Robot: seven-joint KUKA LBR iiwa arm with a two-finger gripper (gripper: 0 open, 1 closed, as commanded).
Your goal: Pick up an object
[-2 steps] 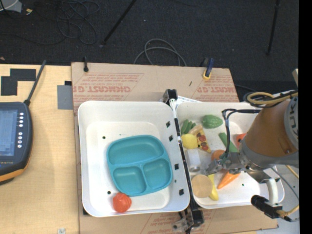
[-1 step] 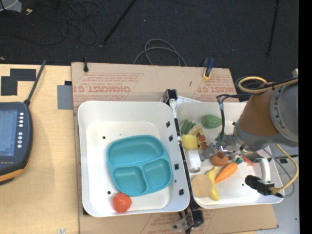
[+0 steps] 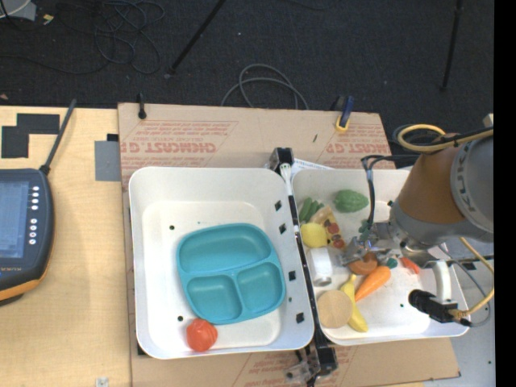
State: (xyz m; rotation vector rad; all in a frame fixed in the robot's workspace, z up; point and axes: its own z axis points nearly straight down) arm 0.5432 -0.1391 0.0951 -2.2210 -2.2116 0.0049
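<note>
While the gripper (image 3: 367, 247) sits low in the crowded right bin (image 3: 419, 317), grip state unclear, one carrot (image 3: 372, 281) just beside it, left bin (image 3: 153, 208) roomier, one teal tray (image 3: 230, 271), one tomato (image 3: 201, 334).

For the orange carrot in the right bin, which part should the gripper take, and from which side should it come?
Probably the thick upper end of the carrot, coming from above with the fingers closing across its width. It lies flat and slanted, narrowing toward the lower left, where the yellow piece and tan disc crowd it. The gripper is already near that thick end.
</note>
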